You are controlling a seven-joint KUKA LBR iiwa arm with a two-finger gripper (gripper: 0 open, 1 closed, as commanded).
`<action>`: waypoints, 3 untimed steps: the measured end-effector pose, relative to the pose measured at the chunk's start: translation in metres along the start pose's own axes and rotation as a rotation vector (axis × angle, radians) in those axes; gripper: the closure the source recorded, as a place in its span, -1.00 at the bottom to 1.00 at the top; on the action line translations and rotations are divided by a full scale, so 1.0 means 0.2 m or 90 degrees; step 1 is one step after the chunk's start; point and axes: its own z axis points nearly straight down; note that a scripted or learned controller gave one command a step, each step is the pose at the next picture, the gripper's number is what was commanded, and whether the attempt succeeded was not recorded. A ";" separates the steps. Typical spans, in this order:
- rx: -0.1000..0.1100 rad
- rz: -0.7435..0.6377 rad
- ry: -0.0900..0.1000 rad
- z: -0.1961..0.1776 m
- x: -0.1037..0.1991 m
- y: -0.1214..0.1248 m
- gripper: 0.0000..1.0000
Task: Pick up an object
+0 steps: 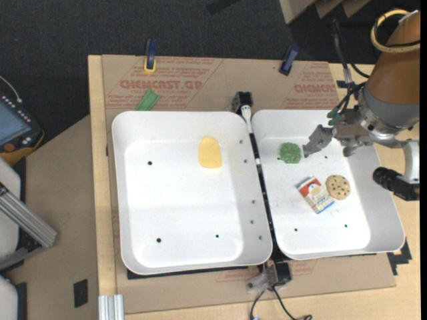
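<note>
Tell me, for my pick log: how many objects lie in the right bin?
3: a green object near the gripper, a small carton mid-bin, a cookie beside it. The arm may hide more.

It was a robotics lab: left of the gripper (319, 141), two white bins (133, 199) sat on clamped cardboard (200, 75) amid cables (280, 305).

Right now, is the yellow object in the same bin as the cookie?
No, the yellow object lies in the left bin, while the cookie lies in the right bin.
</note>
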 end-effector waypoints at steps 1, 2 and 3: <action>0.013 0.003 0.003 0.65 -0.02 -0.43 -1.00; -0.007 -0.002 -0.002 0.35 -0.06 -0.06 -1.00; 0.000 0.001 -0.001 0.74 -0.02 -0.28 -1.00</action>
